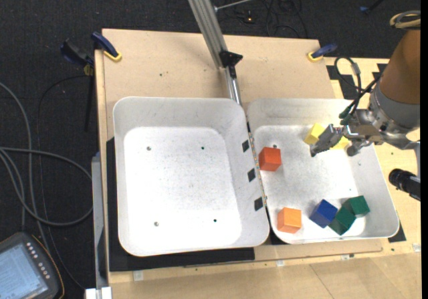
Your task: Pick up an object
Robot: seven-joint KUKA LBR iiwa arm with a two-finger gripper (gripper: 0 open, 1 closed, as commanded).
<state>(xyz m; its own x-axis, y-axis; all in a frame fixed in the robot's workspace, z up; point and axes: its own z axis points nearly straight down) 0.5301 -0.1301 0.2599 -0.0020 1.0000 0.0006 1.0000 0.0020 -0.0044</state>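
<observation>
In the camera view, two white bins are seen side by side on a tan bench [174,70]: the left bin [180,177] at the centre of the frame and the right bin [301,187] toward the right. The arm [401,83] enters from the right edge, and its gripper [323,144] is placed over the upper part of the right bin. A yellow block [314,134] is seen right at the gripper's tip; whether it is gripped cannot be told, nor whether the gripper is spread or pressed together. A red-orange cube [270,158] lies near the right bin's left wall. Along the bin's lower edge are an orange cube [289,219], a blue cube [325,213] and two green cubes [359,205] [344,219], the last three clustered closely.
</observation>
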